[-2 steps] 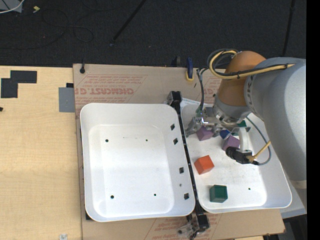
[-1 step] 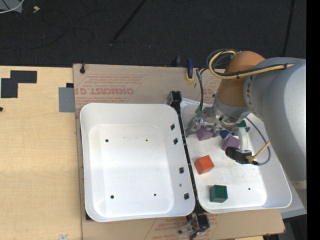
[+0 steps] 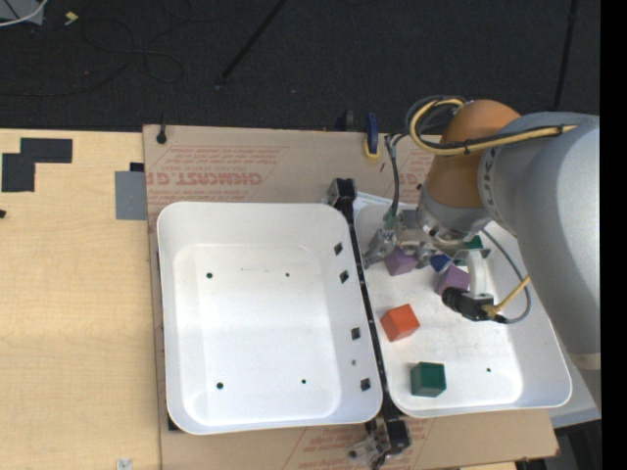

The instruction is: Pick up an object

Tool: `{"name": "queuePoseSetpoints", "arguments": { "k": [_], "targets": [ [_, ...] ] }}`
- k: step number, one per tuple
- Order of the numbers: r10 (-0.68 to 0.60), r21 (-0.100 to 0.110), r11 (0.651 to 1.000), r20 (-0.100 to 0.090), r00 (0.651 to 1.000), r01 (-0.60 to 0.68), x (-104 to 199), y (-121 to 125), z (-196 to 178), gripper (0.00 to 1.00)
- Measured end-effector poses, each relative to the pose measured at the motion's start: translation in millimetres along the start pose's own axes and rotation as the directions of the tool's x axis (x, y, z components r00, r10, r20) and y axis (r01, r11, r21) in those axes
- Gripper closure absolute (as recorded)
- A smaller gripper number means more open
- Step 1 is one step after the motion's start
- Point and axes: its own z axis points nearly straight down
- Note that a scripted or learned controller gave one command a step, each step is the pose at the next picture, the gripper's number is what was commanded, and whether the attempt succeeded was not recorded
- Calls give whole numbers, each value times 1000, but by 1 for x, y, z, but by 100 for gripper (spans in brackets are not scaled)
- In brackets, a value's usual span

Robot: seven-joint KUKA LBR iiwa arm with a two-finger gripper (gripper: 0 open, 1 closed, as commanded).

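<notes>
Gripper [image 3: 419,246] low over far part of right bin [image 3: 534,385], amid purple blocks [image 3: 401,260]. Can't tell how jaws stand; wrist hides them. Another purple piece [image 3: 453,278] just right of it. Orange cube [image 3: 399,322] mid-bin, green cube [image 3: 427,379] nearer, both apart from gripper. Left bin [image 3: 176,262] alongside.

Dark carpeted floor [image 3: 245,47] at top, black cables [image 3: 255,37] trailing across. Light wooden bench [image 3: 69,341] at left, black [image 3: 34,160] and grey patches [image 3: 128,194] on it. Printed cardboard sheet [image 3: 245,160] under bins.
</notes>
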Motion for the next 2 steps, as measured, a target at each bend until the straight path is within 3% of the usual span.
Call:
{"name": "queuePoseSetpoints", "arguments": {
  "k": [1,2],
  "targets": [
    [0,0,1000,0,1000,0,-1,0,-11,100],
    [-3,-1,1000,-2,1000,3,40,-46,-104,100]
  ]
}}
